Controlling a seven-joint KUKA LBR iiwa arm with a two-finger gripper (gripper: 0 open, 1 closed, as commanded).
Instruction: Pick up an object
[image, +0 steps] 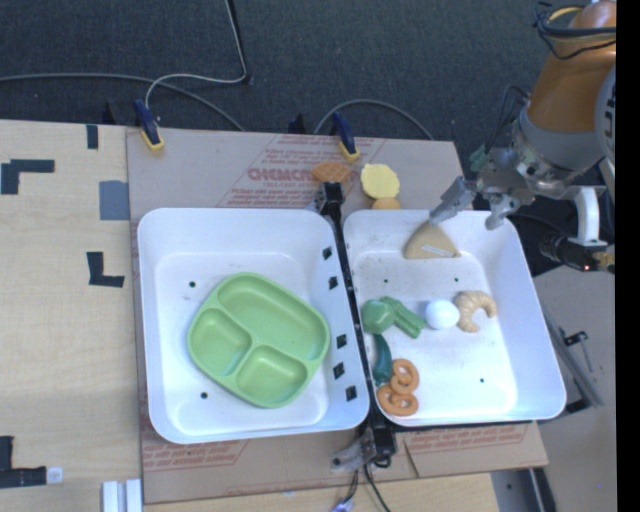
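My gripper (470, 206) hangs over the back edge of the right bin (520, 385), open, with nothing between its fingers. A tan wedge (431, 243) lies just below and left of the fingertips, apart from them. Further forward in the same bin lie a croissant (476, 308), a white ball (441, 315), a green leafy toy (390, 317), a dark green piece (382, 357) and two orange pretzels (401, 387). The left bin (170, 250) holds a green divided plate (258, 339).
A yellow round toy (380, 182) and an orange toy (333, 172) sit on the cardboard behind the bins. Blue clamps (149, 127) pin the cardboard's back edge. A black divider (340, 290) with clips runs between the bins.
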